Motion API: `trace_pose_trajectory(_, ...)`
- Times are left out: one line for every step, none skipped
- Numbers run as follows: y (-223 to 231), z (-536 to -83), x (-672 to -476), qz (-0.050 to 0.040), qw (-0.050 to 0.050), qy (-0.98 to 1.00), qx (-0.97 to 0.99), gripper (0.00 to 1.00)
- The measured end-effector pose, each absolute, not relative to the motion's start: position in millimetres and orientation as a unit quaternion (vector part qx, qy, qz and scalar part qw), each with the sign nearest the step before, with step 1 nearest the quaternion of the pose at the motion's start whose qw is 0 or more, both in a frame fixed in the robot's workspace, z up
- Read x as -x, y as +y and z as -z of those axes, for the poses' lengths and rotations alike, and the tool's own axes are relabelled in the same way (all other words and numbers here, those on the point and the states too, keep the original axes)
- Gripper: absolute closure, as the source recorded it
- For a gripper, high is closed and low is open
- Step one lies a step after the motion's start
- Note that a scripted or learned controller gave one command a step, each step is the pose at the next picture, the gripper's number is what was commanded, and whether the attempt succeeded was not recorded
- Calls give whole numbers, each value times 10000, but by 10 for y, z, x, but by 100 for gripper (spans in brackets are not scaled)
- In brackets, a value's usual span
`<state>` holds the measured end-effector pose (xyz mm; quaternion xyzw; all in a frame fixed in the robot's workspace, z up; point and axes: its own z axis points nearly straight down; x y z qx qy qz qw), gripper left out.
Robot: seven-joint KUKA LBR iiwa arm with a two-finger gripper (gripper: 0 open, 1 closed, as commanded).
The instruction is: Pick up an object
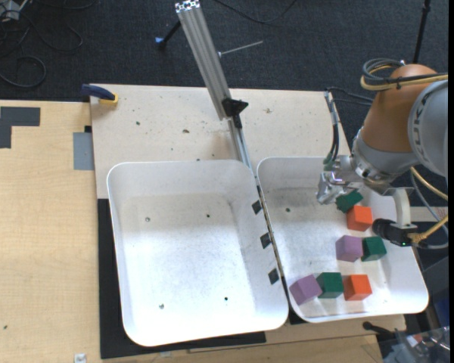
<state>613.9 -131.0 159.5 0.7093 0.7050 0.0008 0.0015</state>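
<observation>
The gripper hangs low in the right bin, just beside a green block; whether it is apart or clamped, nobody can tell from here. The risk: that block touches an orange block, so a grab could nudge both away or miss. The count: three green, two orange, two purple blocks, all in the right bin. The left bin sits alongside.
</observation>
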Motion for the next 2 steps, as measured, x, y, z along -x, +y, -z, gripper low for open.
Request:
trace_pose_trajectory(-1324,-2126,-6147,-9,14,7074,-7068,100)
trace_pose_trajectory(-829,-2055,-5970,8,-26,7083,-7059,100)
